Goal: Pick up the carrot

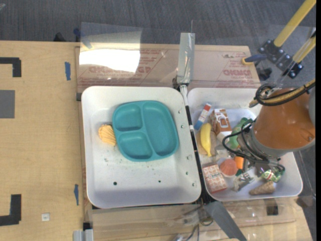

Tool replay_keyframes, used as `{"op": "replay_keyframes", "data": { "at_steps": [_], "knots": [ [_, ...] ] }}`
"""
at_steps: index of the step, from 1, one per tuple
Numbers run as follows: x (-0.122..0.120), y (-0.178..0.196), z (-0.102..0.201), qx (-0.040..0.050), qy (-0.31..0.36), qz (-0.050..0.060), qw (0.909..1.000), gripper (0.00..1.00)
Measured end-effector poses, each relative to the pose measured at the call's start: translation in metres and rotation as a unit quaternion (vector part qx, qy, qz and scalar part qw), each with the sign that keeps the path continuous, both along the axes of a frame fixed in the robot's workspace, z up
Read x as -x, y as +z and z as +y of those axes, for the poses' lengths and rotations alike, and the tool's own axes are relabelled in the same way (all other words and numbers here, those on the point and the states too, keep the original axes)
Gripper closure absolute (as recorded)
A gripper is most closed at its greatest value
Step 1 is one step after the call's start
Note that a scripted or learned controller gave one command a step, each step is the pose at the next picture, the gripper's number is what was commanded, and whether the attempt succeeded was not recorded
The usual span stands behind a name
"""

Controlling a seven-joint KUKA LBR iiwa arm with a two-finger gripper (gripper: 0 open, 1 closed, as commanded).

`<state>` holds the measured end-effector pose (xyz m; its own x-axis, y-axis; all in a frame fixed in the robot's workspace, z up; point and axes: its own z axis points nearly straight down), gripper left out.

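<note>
The arm reaches in from the right and hangs low over the right bin, its orange band bulging above the wrist, and the gripper is down among the clutter. A small orange piece sits right at the gripper, at about the height of the fingers; that looks like the carrot, though most of it is hidden by cables and the wrist. Whether the gripper is spread wide, pinched narrow or actually gripping the carrot, I cannot tell from this angle, the wrist covers it.

Around it the bin is packed tight: a banana lies lengthwise beside the divider, a small brown carton stands just above it, a white bottle with a blue cap leans near the top, a red round toy sits just left of the carrot, and a printed box lies at the near edge. My guess is that the crowding is why the arm comes almost straight down: there is little room to slide in sideways.

The left bin carries a teal divided plate, with a yellow shell-shaped toy touching its left rim, well apart from the action.

Risk as I judge it: neighbours get nudged or caught along
</note>
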<state>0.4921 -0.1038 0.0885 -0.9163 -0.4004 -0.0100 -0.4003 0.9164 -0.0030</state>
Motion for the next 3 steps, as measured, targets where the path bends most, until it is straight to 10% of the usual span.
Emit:
{"op": "replay_keyframes", "data": {
  "at_steps": [1,2,3],
  "knots": [
    [-0.002,0.012,0.000,0.0008,0.001,-0.003,1.0000,1.00],
    [-0.014,0.167,0.031,0.0021,0.082,-0.004,0.9967,1.00],
    [-0.013,0.162,0.030,0.0005,0.081,0.001,0.9967,0.00]
  ]
}}
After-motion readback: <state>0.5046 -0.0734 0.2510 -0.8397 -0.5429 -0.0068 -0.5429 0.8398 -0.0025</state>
